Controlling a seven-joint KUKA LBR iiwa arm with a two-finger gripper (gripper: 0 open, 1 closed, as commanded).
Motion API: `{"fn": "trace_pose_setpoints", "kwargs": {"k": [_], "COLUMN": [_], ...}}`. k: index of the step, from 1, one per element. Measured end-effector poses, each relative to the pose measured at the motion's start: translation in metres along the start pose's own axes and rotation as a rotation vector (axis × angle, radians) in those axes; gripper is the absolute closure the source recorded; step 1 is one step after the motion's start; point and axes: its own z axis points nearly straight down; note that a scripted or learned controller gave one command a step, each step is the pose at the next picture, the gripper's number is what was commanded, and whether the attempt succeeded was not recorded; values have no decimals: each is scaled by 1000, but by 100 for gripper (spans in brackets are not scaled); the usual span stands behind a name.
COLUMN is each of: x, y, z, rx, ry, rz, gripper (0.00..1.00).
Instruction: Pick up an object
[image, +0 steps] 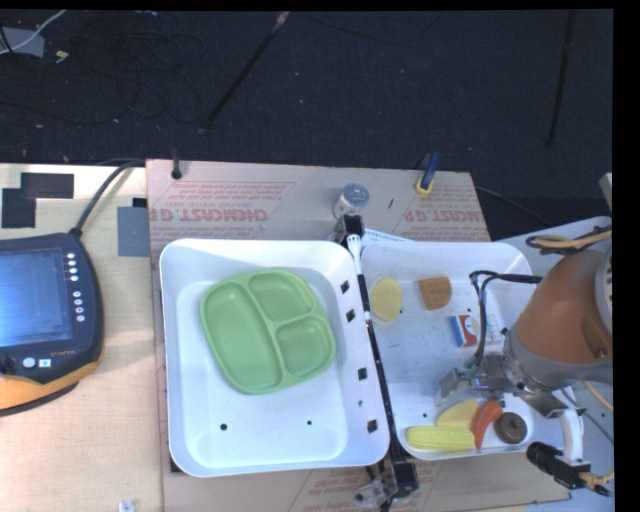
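Pincer (478, 382) partly hidden, fingers unclear

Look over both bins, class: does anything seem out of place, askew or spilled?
Nothing is spilled or damaged. The green divided plate lies askew in the left bin. The corn cob, red pepper and brown round piece crowd the right bin's near corner, under the arm.
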Motion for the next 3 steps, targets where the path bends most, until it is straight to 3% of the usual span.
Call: {"fn": "trace_pose_setpoints", "kwargs": {"k": [1,2,3], "x": [58,72,73], "y": [21,65,138], "z": [0,1,2], "rx": [-3,4,3], "ry": [-5,0,0], "rz": [-9,-10,-11], "gripper": [0,0,0]}}
